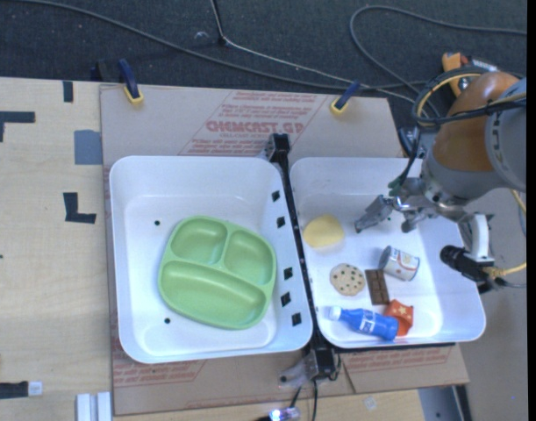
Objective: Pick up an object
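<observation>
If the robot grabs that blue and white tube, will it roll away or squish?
The blue and white tube lies on its side, so a nudge might roll it. It looks like soft plastic, so it may squish a bit. It rests against the orange packet, which could stop it.

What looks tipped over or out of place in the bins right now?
The small can in the right bin lies on its side near the brown bar. Otherwise nothing stands out; the green tray sits flat in the left bin.

glossy white plastic bins (pixel 206 169), matt green plastic tray (pixel 217 272)
</observation>
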Motion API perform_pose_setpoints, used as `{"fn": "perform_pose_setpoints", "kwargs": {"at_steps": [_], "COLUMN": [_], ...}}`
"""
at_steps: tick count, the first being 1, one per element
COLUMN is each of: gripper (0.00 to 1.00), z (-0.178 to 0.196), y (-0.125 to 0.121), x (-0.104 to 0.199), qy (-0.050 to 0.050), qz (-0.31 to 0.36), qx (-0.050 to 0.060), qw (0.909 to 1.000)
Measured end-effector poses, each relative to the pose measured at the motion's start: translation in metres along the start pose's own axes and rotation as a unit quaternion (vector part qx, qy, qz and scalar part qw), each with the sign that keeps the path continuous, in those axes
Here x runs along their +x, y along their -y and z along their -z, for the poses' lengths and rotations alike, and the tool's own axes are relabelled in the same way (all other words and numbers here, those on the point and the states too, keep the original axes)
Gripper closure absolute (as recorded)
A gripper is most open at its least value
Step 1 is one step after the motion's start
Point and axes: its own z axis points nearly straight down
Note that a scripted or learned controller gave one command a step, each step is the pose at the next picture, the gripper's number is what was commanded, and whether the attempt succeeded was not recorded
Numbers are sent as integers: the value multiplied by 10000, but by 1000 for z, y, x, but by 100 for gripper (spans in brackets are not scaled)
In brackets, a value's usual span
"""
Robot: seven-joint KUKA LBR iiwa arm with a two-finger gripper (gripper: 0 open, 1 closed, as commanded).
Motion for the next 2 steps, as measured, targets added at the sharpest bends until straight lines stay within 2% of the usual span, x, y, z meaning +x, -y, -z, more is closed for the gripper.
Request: {"fn": "perform_pose_setpoints", "kwargs": {"at_steps": [1, 2], "gripper": [0, 0], "z": [-61, -59], "y": [-1, -2], "x": [-6, -6], "qy": [9, 6], "qz": [5, 3], "qx": [-30, -38], "qw": [10000, 10000]}}
